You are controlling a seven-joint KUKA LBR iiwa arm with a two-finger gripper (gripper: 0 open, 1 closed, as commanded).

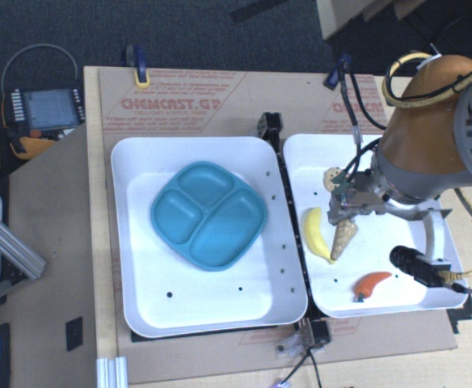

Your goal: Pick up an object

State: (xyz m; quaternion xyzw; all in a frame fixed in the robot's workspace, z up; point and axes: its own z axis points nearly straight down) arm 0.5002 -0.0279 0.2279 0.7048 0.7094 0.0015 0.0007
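In the right bin (381,156) a yellow banana (318,234) lies near the left wall. A tan cone-shaped object (343,238) lies right beside the banana, its narrow end pointing to the front. My gripper (343,207) hangs directly over the cone's wide end, very close to it or touching it. A red chili pepper (372,284) lies near the bin's front edge. A small beige object (331,176) sits just behind the gripper, partly hidden by it.
The left bin (139,289) holds a blue divided plate (209,215) in its middle. The grey and orange arm covers the right bin's back right part. A black divider runs between the two bins.
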